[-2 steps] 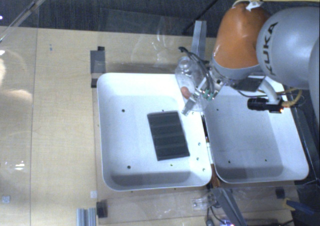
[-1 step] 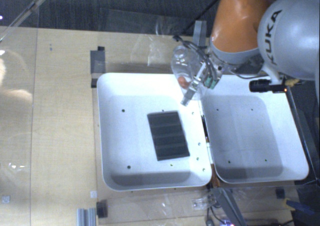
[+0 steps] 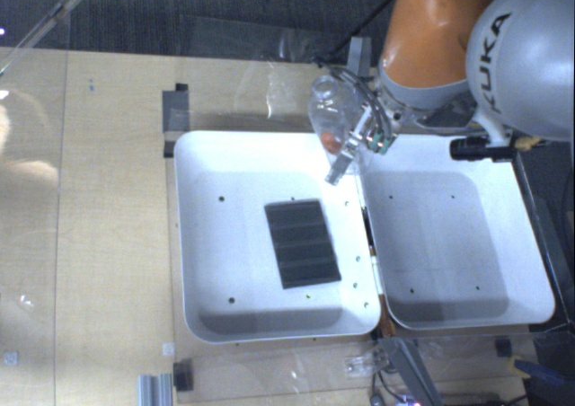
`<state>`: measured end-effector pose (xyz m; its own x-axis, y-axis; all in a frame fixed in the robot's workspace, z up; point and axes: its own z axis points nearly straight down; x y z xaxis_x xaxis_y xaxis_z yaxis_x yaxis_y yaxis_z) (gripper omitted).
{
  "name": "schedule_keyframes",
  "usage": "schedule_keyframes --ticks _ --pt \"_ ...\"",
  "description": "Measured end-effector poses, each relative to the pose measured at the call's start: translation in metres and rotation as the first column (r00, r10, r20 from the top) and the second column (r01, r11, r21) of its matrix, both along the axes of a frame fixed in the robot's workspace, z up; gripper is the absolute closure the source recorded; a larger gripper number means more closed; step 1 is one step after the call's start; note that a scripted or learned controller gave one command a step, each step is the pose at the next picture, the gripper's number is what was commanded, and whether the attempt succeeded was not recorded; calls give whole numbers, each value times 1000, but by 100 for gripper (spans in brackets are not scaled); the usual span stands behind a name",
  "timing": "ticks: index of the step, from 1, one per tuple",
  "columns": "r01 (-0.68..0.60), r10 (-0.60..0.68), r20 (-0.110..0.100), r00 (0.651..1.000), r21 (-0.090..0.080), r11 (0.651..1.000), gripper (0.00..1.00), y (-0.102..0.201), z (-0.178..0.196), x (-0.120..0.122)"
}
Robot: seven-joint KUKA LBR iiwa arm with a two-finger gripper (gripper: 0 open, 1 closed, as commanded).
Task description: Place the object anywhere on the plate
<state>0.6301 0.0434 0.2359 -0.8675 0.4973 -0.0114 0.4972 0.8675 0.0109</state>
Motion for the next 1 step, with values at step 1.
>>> schedule_keyframes --ticks 1 --pt "1 -1 8 1000 2 1000 100 1 12 2"
